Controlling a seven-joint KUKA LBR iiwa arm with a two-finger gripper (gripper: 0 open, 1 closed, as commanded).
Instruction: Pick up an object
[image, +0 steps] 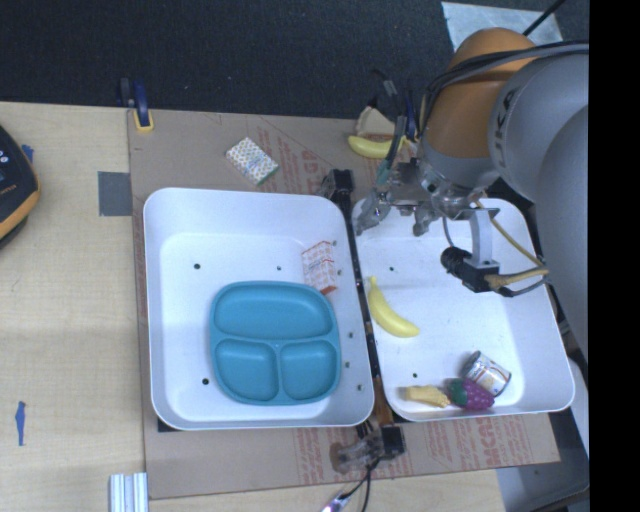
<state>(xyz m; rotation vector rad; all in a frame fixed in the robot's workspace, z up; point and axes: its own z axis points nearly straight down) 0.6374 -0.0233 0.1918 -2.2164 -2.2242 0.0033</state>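
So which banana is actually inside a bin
The banana in the right bin, lying near its left wall. The other banana sits outside on the bench, beyond the bins' far edge, beside the arm.

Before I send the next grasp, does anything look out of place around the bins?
Yes. A banana and a small patterned packet lie on the cardboard behind the bins, outside both. Another small packet leans against the left bin's right wall instead of lying flat. Nothing looks spilled or broken.
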